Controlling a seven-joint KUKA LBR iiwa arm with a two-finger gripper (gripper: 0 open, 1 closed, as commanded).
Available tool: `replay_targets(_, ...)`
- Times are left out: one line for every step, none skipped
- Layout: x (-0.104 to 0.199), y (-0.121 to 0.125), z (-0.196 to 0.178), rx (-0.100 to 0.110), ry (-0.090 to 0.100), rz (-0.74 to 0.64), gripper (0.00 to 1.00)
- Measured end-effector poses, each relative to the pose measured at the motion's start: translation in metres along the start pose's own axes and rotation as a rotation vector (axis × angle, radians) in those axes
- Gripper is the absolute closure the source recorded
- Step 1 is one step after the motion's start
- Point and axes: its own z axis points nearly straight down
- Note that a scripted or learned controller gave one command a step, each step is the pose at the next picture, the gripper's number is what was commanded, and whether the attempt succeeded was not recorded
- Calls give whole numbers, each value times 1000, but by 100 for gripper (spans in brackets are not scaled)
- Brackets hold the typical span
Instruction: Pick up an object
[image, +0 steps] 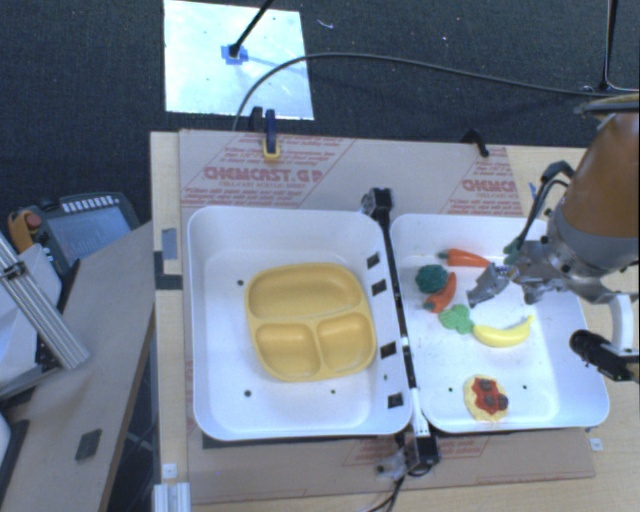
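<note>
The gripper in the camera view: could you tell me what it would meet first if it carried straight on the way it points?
Probably the green toy, just beyond the gripper; its height above the bin is unclear.

I'm getting a bright, even feed, light falling from overhead. The white bins (300, 225) glow almost washed out, and the metal sheet (235, 60) at the top carries pale glare. Shadows are soft and short under the yellow tray (305, 320). The picture is slightly soft and grainy, with the arm (600, 190) at right a bit blurred.
</note>
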Motion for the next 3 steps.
replay_targets(0, 2, -5, -10, -1, -2, 0)
replay_targets(9, 4, 41, -6, -1, -1, 0)
replay_targets(10, 4, 83, -6, -1, 0, 0)
